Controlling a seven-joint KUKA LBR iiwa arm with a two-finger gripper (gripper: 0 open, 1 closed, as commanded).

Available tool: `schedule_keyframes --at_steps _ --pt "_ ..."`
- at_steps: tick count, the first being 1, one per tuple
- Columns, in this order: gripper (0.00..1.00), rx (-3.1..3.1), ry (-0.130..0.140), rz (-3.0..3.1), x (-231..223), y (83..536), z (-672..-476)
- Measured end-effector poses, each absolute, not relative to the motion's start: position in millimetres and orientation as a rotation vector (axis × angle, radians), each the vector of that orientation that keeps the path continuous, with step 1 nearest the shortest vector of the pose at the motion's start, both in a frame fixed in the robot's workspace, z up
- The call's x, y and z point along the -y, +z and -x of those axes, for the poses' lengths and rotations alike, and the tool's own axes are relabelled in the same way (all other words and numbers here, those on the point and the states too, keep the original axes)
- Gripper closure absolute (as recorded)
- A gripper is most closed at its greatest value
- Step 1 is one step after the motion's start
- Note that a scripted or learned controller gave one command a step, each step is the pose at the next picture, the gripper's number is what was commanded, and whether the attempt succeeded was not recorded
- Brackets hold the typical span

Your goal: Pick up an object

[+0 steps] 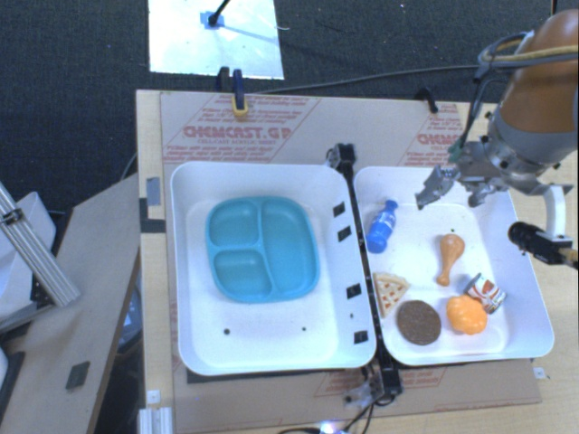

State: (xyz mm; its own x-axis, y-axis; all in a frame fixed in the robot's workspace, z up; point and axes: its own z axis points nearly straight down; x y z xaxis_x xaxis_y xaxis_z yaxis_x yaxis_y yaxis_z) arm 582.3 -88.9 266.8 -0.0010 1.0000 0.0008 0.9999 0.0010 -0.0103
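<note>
The right bin (525,269) holds a blue bottle (382,225), a toy drumstick (449,256), a pizza slice (391,292), a brown round patty (419,322), an orange fruit (466,315) and a small red-and-white can (486,291). My gripper (457,189) hangs over the far part of this bin, above and beyond the drumstick and to the right of the bottle. Its two fingers stand apart, open, with nothing between them.
The left bin (194,197) contains a light blue divided plate (262,247). A black-clipped divider (355,242) runs between the two bins. A black part of the arm (541,240) reaches over the right bin's right rim.
</note>
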Motion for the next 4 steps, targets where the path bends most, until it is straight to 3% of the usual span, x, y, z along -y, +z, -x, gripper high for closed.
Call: schedule_keyframes --at_steps 1,4 --pt "0.0 2.226 -0.002 2.219 89 273 -584.3" --pt "0.0 2.22 0.003 2.219 83 129 -583.9"
